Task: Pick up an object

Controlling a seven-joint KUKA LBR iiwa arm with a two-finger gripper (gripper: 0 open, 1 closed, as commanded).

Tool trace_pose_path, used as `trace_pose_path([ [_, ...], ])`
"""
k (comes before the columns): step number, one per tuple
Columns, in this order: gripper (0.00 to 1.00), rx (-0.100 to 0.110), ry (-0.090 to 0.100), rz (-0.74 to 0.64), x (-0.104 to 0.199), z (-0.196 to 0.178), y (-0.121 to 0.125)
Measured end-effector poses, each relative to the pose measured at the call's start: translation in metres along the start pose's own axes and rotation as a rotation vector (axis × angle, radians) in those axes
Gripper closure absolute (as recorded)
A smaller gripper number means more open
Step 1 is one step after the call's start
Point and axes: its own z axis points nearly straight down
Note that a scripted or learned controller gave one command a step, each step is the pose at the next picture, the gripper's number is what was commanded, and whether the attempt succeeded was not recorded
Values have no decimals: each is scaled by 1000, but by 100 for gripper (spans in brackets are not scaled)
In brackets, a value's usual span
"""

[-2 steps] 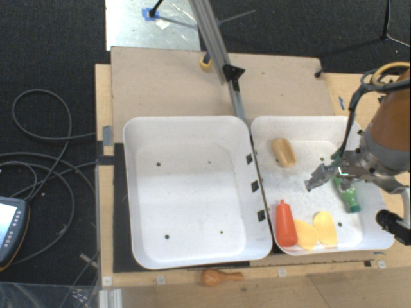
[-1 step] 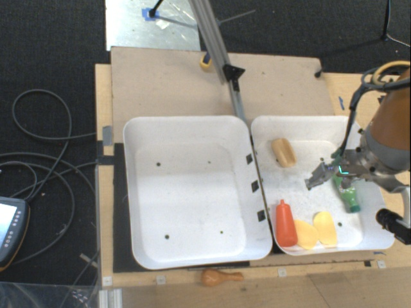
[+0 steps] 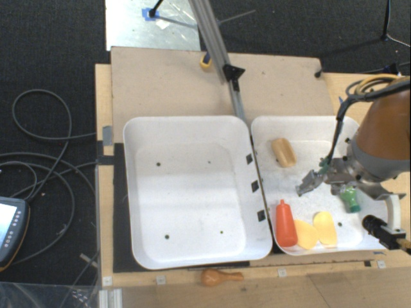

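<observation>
Jaws above right bin's tan cylindrical block.

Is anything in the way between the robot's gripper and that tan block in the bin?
Nothing visible. The gripper hangs over the right bin, and bare white floor lies between it and the tan block. The orange bottle sits off to the side.

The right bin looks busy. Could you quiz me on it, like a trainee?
1. True or false: the orange bottle lies in the left bin.
2. Which sits nearest the far wall of the right bin? A tan block; B yellow pieces; C green object.
3. Fill in: outside the bins, on the bench's near edge, lies a brown ____.

Key: 1 false; 2 A; 3 pear-shaped object.
</observation>
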Motion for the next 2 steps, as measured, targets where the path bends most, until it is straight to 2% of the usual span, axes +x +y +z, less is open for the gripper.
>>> trace_pose_path([
  [1, 0, 0, 1, 1, 0, 42, -2],
  [2, 0, -8, -5, 4, -6, 99, -7],
])
